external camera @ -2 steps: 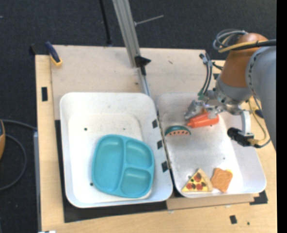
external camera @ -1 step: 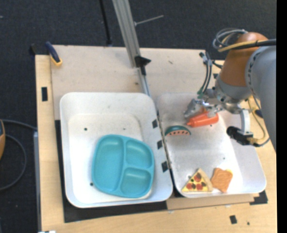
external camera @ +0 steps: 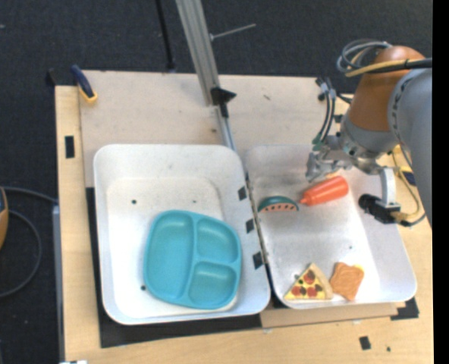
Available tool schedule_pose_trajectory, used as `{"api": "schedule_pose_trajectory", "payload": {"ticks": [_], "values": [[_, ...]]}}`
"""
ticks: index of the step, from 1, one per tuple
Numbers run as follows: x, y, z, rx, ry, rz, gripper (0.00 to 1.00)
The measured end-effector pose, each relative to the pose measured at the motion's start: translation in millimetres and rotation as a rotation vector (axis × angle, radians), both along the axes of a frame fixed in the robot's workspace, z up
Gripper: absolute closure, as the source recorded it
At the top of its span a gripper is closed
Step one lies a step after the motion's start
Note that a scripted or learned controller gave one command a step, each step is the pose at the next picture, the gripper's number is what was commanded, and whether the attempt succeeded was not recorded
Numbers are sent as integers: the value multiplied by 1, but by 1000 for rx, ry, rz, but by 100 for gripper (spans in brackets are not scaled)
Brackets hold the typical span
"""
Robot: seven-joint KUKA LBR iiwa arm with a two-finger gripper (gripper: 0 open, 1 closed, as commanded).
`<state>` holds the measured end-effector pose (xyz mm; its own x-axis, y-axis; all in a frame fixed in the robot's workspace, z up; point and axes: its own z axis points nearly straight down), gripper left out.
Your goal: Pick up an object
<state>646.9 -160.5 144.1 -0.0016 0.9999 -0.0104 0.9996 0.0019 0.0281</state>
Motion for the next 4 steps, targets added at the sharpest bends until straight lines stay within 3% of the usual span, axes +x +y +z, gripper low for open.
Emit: {"api": "schedule_pose_trajectory", "payload": {"ticks": [1, 3, 4], "values": [[9, -5, 61, 8, 22, 1, 100], [12, 0, 142, 9, 23, 2, 100], [2, 52, 144, 10, 28, 4, 100]]}}
